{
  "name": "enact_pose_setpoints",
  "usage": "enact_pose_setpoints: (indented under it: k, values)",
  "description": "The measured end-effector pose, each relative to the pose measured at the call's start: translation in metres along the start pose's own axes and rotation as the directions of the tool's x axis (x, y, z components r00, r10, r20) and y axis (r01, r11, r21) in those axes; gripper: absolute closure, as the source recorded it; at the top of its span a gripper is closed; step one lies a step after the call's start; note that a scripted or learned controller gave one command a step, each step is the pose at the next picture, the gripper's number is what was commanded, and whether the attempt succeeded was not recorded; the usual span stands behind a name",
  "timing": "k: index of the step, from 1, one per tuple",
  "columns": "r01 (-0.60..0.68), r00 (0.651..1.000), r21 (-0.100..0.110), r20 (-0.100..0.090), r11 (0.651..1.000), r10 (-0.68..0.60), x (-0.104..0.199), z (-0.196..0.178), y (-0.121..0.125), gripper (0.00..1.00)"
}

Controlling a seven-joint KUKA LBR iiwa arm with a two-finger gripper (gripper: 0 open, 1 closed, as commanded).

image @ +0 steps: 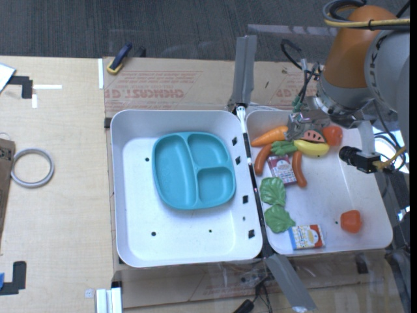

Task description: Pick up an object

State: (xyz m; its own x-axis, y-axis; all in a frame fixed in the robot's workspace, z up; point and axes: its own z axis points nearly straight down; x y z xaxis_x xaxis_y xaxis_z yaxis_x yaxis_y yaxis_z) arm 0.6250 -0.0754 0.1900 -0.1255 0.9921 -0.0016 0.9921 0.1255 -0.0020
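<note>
The gripper [301, 124], grip state unclear, hangs over the banana [311, 148] at right centre: probably light, rigid, slick; best pinched mid-body.

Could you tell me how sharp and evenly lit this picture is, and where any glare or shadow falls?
Camera view: evenly lit, fairly sharp; soft shadow under the teal plate; mild glare on the right bin floor; the arm's orange band looks slightly soft.
</note>
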Motion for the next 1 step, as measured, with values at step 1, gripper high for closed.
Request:
enact_pose_setpoints:
  k: [1]
  values:
    - [-0.001,1.000,0.002,0.000,1.000,0.001,-0.0004,0.0006,-0.0004,0.00]
